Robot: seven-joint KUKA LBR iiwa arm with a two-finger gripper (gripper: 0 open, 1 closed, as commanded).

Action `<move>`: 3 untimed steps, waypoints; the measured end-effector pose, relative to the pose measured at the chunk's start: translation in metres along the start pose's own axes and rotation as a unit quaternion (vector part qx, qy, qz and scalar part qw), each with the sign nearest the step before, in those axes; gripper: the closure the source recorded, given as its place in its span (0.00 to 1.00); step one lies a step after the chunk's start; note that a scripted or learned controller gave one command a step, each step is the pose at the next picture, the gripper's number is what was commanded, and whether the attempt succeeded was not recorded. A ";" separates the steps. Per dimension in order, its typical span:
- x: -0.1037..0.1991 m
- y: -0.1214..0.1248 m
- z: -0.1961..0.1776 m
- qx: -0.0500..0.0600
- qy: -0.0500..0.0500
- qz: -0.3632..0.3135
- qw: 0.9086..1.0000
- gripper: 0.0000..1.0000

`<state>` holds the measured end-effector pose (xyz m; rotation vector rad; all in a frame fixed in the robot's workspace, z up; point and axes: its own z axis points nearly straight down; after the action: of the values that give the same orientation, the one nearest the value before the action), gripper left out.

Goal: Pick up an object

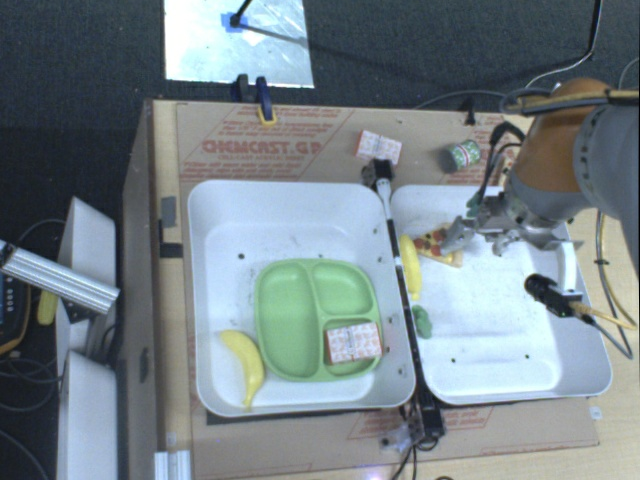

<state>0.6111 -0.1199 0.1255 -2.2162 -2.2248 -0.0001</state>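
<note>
Right of centre, gripper: the gripper (480,234) hangs low over the upper part of the right bin (520,368).
Jaws: the tip is a grey blur, so I cannot tell whether it is open or closed.
Cut off: the grey and orange arm (585,153) runs out at the right edge of the frame.
Hard to make out: the red-and-yellow item (437,246) is too small to identify, and I cannot judge whether the gripper touches it.
Item, looks: a small, flat, irregular shape, red with yellow patches.
Item, place: in the upper left of the right bin, just left of the gripper.
Beside it: a yellow banana-like piece (410,265) lies along the dividing wall, with a small green piece (421,321) below it.
Left bin (215,268): holds a green divided plate (300,308) with a patterned box (352,343) in its lower right compartment. A banana (245,363) lies at the plate's lower left.
</note>
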 end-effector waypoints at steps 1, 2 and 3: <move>0.004 0.025 0.036 -0.004 -0.002 0.000 1.000 0.00; 0.005 0.027 0.024 -0.008 -0.001 -0.001 1.000 1.00; -0.022 -0.090 0.041 -0.001 -0.001 0.002 1.000 1.00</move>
<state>0.5206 -0.1423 0.0842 -2.2211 -2.2225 0.0004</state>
